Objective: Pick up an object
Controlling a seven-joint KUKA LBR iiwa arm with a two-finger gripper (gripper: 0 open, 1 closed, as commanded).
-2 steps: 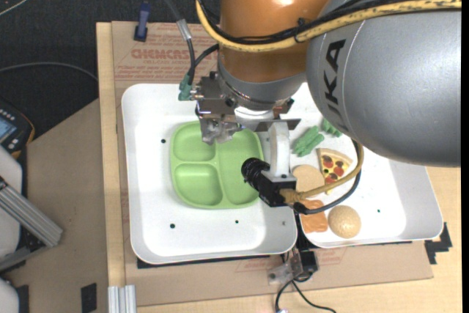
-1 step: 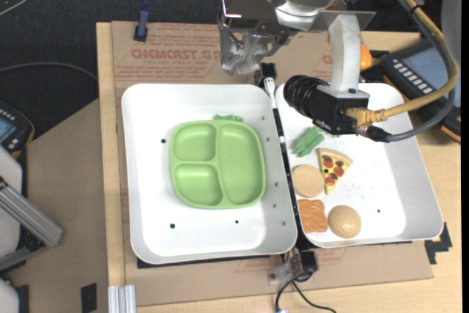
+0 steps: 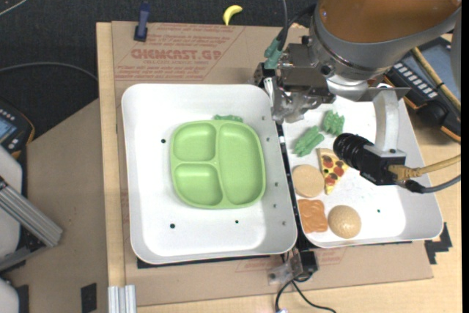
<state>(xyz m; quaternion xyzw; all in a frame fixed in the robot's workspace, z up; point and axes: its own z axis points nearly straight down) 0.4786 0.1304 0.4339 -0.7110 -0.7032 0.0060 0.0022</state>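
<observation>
Gripper low over right bin's far-left corner, finger state can't tell; pizza slice, green pieces, round bun lying loose there; green divided plate in left bin.

Pickable objects in my two bins.

In the left bin I see a light green divided plate lying flat near the middle, three compartments facing up, with a small green scrap just beyond its far edge. In the right bin I see two green leafy pieces near the far end, a pizza slice with red dots below them, a tan round disc just beside its left, an orange-brown slab nearer me, and a tan bun beside that.
</observation>
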